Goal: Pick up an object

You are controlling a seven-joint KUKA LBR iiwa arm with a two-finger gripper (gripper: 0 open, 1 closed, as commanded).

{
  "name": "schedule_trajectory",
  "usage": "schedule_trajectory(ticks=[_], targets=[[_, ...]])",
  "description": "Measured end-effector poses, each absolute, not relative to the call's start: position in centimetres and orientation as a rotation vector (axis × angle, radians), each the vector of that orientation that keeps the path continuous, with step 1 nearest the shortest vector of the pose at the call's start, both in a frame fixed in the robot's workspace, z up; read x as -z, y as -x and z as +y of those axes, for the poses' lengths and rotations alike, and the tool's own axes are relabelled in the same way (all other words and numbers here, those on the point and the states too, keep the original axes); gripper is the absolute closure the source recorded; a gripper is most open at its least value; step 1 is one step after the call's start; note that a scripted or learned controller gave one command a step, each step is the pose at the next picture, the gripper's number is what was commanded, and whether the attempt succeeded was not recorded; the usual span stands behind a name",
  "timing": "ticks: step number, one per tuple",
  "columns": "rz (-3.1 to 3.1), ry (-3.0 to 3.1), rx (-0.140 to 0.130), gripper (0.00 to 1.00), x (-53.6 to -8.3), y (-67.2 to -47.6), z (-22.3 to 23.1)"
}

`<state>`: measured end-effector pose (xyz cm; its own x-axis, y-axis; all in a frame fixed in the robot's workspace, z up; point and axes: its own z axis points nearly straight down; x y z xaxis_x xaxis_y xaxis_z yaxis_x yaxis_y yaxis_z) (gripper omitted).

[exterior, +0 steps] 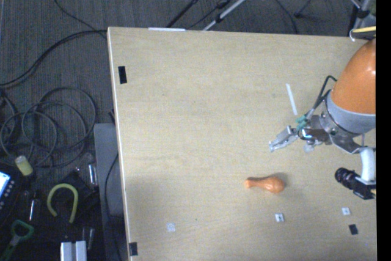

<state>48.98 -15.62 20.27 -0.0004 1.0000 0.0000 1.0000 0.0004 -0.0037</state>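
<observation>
Where the pale wooden board (183, 131) nears its front edge, an orange pear-shaped object (266, 184) lies on its side, bulbous end to the right and thin neck pointing left. Just beyond it and to the right, the gripper (279, 143) reaches leftward from the arm's orange band (359, 85), low over the surface. Its metal fingers (282, 139) look slightly apart, with nothing between them, clear of the object. A white stick (291, 99) lies farther back.

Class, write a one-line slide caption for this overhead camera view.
Robot gripper hovers over a tan bench, above and apart from a small orange pear-shaped object lying on its side.
</observation>
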Motion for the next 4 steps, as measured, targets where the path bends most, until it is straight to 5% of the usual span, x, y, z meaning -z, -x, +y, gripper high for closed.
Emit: schedule_trajectory(ticks=[1, 2, 3, 4], targets=[[-2.51, 1.882, 0.001, 0.0, -8.2, -51.7, -14.6], [-2.506, 1.883, 0.003, 1.0, -9.1, -51.6, -14.6], [-2.506, 1.883, 0.003, 0.0, -9.1, -51.6, -14.6], [-2.503, 1.883, 0.005, 1.0, -9.9, -51.6, -14.5]])
